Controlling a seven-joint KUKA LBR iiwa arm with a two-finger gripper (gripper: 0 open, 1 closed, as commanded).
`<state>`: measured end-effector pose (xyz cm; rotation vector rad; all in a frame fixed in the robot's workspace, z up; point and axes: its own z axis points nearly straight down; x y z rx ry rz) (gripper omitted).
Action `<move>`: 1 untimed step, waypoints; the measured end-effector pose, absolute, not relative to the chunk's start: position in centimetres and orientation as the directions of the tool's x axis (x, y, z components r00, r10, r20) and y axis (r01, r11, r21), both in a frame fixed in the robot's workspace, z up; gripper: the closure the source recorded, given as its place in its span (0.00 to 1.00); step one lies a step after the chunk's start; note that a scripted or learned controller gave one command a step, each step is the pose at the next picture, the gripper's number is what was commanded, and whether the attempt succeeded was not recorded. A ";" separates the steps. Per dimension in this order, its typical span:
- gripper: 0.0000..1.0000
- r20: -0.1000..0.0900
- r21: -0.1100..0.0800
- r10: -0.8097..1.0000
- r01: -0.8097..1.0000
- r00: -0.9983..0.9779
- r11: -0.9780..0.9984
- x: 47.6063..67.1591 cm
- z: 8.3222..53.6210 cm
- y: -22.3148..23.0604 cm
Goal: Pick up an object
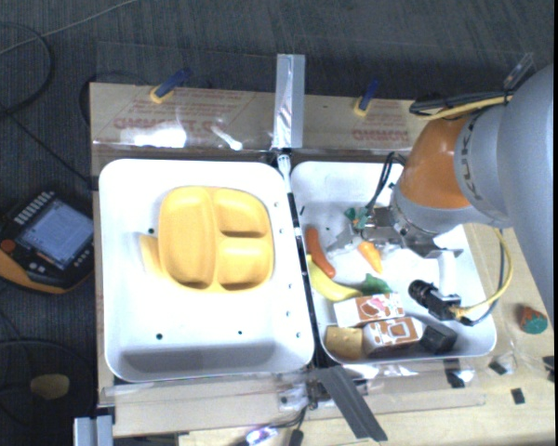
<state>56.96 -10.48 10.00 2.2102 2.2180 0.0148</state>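
A small orange carrot [370,254] with a green top lies tilted in the right bin [480,340], beside a banana [333,287].

Left of the table [107,110], on dark carpet [37,91], an orange-edged handheld pendant [42,240] amid black cables [19,54].

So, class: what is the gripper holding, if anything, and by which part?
It cannot be told: the gripper sits low over the carrot in the right bin, hiding any hold.
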 end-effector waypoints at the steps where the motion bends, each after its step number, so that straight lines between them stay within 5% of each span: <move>1: 1.00 0.000 0.012 1.000 1.000 -0.004 0.004 56.9 10.8 -10.4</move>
